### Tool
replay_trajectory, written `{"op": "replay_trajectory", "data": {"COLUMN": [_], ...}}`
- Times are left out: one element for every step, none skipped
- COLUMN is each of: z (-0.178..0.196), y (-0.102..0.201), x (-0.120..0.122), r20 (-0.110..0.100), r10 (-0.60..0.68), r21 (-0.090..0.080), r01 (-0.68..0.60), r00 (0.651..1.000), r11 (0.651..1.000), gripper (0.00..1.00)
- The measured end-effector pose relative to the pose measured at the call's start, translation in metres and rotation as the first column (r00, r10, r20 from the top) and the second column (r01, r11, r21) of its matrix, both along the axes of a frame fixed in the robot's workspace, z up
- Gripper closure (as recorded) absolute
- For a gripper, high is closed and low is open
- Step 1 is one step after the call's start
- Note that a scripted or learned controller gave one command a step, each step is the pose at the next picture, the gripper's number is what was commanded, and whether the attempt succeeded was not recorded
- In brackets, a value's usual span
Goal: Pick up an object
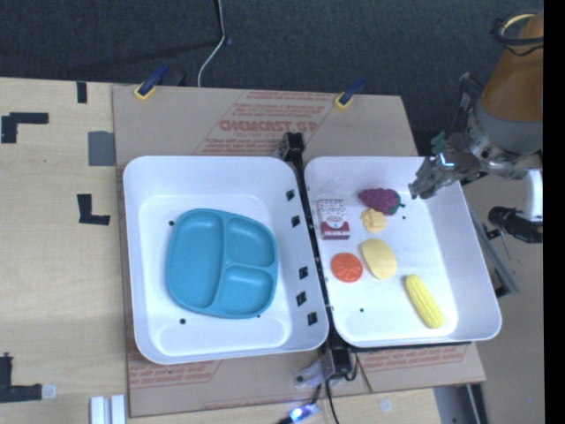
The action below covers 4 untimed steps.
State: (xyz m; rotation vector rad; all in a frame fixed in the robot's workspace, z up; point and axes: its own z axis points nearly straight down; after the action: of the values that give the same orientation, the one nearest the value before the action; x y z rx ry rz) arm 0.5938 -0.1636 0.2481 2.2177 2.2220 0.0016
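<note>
The gripper (424, 186) hangs over the top right edge of the right bin (459, 263). You cannot tell how it is set. It holds nothing.

Just beside it, at nine o'clock, lies the purple toy (380, 200). A small yellow piece (374, 221) touches that toy at six o'clock. Lower sit the yellow lemon (379, 259), the orange ball (346, 267), the corn (425, 300) and the little red box (333, 218). The left bin (150, 237) holds a blue plate (221, 261).
</note>
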Motion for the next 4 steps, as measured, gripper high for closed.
{"op": "replay_trajectory", "data": {"z": [0.007,-0.009,-0.006,-0.021], "y": [0.052,0.102,0.160,0.210], "x": [0.006,0.013,0.024,0.028], "r20": [-0.002,-0.005,-0.003,-0.006], "r10": [0.002,0.003,0.005,0.004], "r21": [0.001,0.001,0.002,0.001], "r01": [-0.002,-0.003,-0.005,-0.004], "r00": [1.000,1.000,1.000,1.000], "r11": [1.000,1.000,1.000,1.000], "gripper": [1.00,1.00,1.00,1.00]}}
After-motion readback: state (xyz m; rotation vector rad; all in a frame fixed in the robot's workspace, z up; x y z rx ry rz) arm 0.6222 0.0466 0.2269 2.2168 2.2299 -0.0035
